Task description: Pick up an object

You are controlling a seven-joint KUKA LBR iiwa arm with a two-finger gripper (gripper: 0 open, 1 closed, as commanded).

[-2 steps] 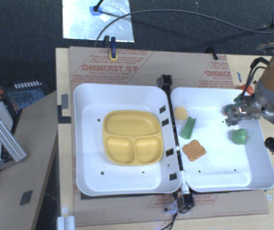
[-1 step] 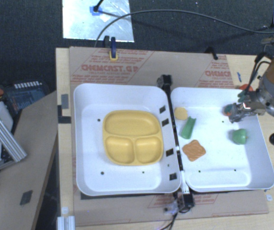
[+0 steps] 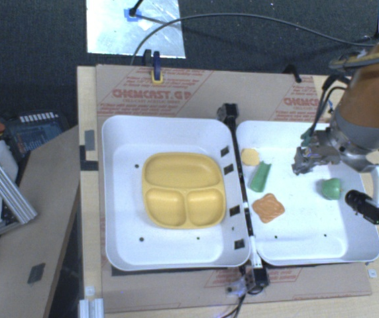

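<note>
hand (image 3: 303,162) hangs over the right bin (image 3: 355,244) — grip state unclear — near the green block (image 3: 261,175).

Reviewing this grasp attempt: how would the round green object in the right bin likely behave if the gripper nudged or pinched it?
The green object looks rounded, so a nudge could probably roll it across the right bin. Its curved sides might slip from a pinch.

The arm (image 3: 372,105) is running off the frame's right edge, while the gripper (image 3: 307,159) is appearing too small to show its finger position.
</note>
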